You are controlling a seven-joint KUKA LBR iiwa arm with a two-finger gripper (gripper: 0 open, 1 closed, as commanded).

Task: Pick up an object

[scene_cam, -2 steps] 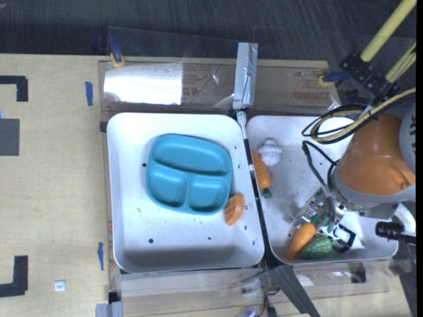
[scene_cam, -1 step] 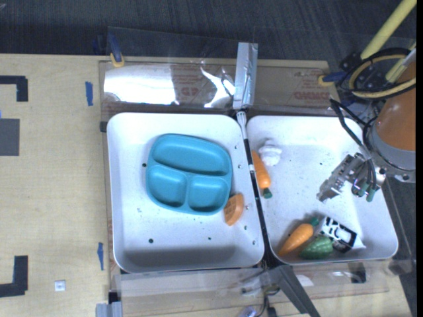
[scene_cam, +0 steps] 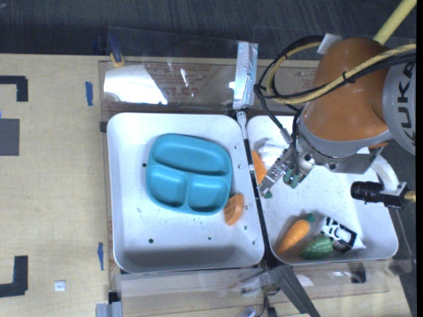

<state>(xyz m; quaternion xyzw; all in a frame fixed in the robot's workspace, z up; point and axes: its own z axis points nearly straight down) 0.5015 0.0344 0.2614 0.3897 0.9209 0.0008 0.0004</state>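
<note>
Camera view, landmark the divider between the bins. Gripper: just right of it, whether clenched or released you cannot tell. Orange piece: against the divider, beside the gripper. Carrot: right bin, nearer you. Centre squarely over one piece before descending

We see a pale wooden bench with black marks and bits of blue tape, dark floor beyond its far edge, and a clear panel catching bright glare.
</note>
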